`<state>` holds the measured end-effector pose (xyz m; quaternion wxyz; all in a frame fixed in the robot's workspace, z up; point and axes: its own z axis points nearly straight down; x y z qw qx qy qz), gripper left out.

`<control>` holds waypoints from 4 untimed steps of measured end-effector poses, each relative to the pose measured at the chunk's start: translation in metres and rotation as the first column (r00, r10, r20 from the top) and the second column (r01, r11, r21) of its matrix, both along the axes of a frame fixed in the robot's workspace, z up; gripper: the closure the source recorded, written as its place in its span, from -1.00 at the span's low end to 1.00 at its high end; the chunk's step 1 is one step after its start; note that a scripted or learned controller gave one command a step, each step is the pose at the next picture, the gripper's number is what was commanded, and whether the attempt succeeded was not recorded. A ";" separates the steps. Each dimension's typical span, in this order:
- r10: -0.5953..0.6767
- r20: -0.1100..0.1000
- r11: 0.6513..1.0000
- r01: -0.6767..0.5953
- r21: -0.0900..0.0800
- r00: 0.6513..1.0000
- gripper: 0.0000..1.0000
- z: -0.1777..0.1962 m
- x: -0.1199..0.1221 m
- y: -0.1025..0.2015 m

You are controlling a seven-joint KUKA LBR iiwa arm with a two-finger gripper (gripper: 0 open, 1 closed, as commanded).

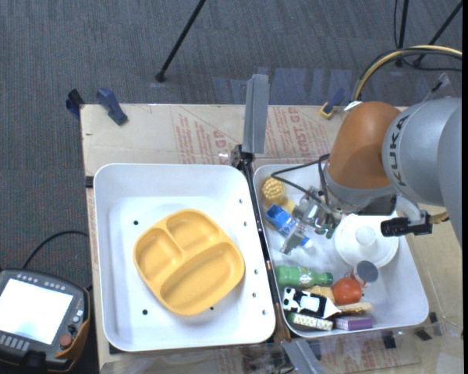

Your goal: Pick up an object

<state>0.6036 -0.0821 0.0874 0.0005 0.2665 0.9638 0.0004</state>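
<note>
The grey arm (421, 150) with its orange band (363, 146) reaches in from the right and hangs over the right bin (417, 306). Its tool (303, 231) sits low in the upper left part of that bin, right beside a small blue object (278, 217); whether the two touch is unclear, and I cannot tell if the tool is open or closed, or whether anything is in it. Behind the blue object, near the bin's far left corner, lies a yellow ribbed item (274, 188). A white cup-like piece (365, 240) rests to the right of the tool. Along the near side of the bin lie a green bottle (303, 276), a red ball-like object (346, 291), a black-and-white item (306, 302) and a small purple block (356, 323). The left bin (117, 201) holds a yellow divided plate (189, 260), lying flat near its middle. Both bins sit side by side on the table (171, 131)
</note>
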 end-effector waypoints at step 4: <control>-0.395 -0.001 0.919 0.395 -0.001 0.919 -1.00 0.000 0.011 -0.004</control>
